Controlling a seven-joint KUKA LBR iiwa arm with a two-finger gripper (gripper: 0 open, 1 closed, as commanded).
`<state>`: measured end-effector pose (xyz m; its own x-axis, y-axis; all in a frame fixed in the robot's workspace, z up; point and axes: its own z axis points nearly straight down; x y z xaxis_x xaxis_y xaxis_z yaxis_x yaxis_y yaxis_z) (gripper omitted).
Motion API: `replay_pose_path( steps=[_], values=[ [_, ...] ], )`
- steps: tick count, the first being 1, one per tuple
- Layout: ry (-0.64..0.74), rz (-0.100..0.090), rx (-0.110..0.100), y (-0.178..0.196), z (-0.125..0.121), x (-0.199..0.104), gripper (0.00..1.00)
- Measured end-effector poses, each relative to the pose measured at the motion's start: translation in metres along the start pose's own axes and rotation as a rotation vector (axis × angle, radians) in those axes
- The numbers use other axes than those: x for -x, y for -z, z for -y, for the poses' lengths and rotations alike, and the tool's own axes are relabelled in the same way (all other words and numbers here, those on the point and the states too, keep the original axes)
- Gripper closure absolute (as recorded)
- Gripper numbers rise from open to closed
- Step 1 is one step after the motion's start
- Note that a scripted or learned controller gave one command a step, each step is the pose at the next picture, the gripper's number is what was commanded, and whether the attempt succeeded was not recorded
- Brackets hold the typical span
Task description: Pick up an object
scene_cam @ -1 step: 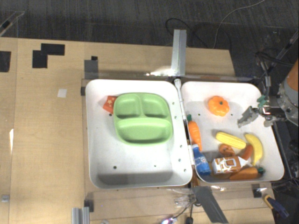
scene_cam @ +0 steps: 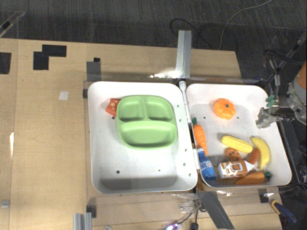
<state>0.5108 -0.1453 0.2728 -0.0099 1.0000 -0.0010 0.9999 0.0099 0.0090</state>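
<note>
Right now, scattered across the right-hand shallow white bin (scene_cam: 249, 92): a round orange toy pumpkin (scene_cam: 224, 108) toward the far edge, a yellow corn cob (scene_cam: 236, 143) near the middle, a yellow plastic banana (scene_cam: 262, 151) just beside it toward the right edge, with something small and reddish-brown (scene_cam: 233, 154) tucked under the cob. Along the left wall, an orange carrot (scene_cam: 199, 137) and, below it, a blue bottle-like item (scene_cam: 206, 166). At the near edge, a brown-and-white carton (scene_cam: 234, 169) lying by a reddish sausage shape (scene_cam: 251, 178) (details too small to tell).

Over that bin's right rim, roughly level with the pumpkin, the grey two-finger gripper (scene_cam: 265, 117), apart from every toy and with nothing between its prongs; whether spread or closed, cannot tell.

In the left-hand white bin (scene_cam: 103, 143), a light green divided plastic plate (scene_cam: 146, 120) toward the far edge, with a small red piece (scene_cam: 112, 107) poking out at its left side, touching it.
</note>
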Motion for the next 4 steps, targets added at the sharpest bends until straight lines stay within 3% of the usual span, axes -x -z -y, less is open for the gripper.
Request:
replay_pose_path(
  steps=[1, 2, 3, 4],
  values=[
    [-0.183, 0.0, -0.004, 0.03, -0.056, 0.0, 1.0],
    [-0.088, 0.0, -0.007, -0.042, -0.024, 0.0, 1.0],
    [-0.433, 0.001, -0.008, -0.115, -0.08, -0.023, 1.0],
    [-0.433, 0.001, -0.008, -0.114, -0.08, -0.023, 0.0]
  ],
)
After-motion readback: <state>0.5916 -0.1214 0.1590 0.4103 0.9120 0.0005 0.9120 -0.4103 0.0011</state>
